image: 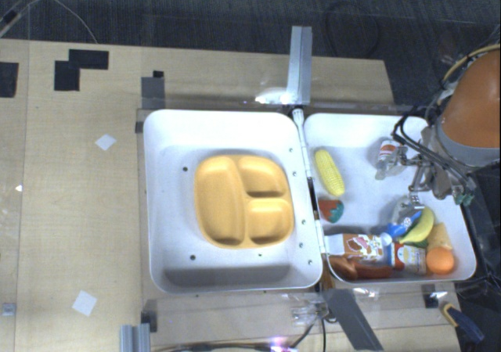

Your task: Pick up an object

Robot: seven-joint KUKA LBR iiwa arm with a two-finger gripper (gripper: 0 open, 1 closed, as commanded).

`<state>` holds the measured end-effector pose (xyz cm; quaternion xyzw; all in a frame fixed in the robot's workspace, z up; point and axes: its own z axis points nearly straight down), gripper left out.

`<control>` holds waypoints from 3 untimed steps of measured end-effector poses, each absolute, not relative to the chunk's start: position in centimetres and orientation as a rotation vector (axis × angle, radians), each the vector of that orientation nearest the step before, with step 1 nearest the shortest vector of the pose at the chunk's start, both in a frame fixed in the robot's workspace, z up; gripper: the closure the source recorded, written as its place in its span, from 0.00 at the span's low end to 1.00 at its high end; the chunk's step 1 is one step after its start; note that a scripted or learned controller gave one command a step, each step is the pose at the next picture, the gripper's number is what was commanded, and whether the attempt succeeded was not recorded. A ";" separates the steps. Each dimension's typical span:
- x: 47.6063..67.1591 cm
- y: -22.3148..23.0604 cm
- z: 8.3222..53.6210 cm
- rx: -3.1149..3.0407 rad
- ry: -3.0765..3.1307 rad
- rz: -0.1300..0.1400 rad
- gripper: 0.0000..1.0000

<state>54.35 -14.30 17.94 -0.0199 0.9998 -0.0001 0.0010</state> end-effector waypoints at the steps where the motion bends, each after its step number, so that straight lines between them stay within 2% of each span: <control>1: 49.7 -20.6 10.7 -0.015 3.129 -0.007 0.00; 2: 57.1 -20.4 14.2 0.528 3.084 0.000 0.00; 3: 49.7 -20.5 9.4 0.798 3.005 0.002 0.00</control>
